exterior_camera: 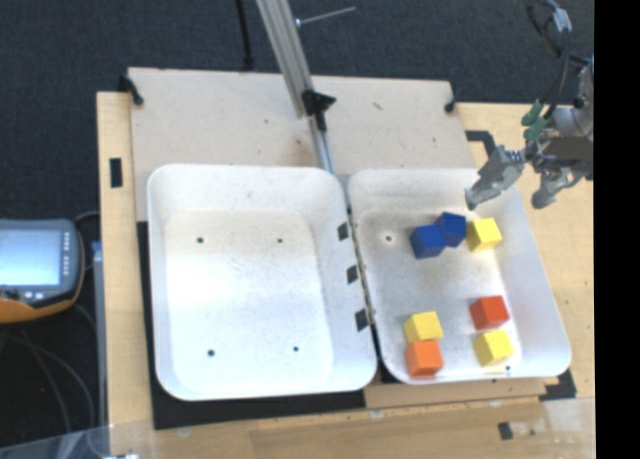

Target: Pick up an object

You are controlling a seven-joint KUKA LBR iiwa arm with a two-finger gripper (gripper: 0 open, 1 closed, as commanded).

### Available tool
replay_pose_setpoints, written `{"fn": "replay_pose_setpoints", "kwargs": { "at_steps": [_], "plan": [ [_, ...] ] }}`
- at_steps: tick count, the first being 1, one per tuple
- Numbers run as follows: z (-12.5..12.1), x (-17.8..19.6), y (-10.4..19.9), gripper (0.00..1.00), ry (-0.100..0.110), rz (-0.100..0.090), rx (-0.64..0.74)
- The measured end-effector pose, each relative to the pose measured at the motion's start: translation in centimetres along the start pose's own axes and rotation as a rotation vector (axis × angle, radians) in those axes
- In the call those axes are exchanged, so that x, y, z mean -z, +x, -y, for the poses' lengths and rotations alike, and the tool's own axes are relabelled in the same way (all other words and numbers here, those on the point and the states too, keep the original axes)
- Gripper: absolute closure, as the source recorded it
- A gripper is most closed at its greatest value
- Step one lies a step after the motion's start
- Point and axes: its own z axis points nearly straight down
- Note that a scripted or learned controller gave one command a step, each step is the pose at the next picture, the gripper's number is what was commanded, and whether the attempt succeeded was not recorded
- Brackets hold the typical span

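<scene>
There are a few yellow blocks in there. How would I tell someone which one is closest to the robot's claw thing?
Start at the right-hand white bin, the one holding all the coloured blocks. Look to its far end, where the gripper hangs above the rim. The yellow block there sits just right of two blue blocks; the other two yellow ones lie at the near end, each beside an orange or red block.

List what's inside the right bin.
Right bin holds two blue blocks touching, three yellow blocks, a red block and an orange block. Nothing looks covered.
</scene>
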Motion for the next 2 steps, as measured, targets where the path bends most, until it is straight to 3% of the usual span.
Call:
{"fn": "replay_pose_setpoints", "kwargs": {
  "at_steps": [1, 2],
  "plan": [
    [-4.8, 6.9, 0.6, 0.00, -0.014, 0.002, -0.002],
    [-0.6, 7.5, 5.2, 0.00, -0.009, -0.001, 0.001]
  ]
}}
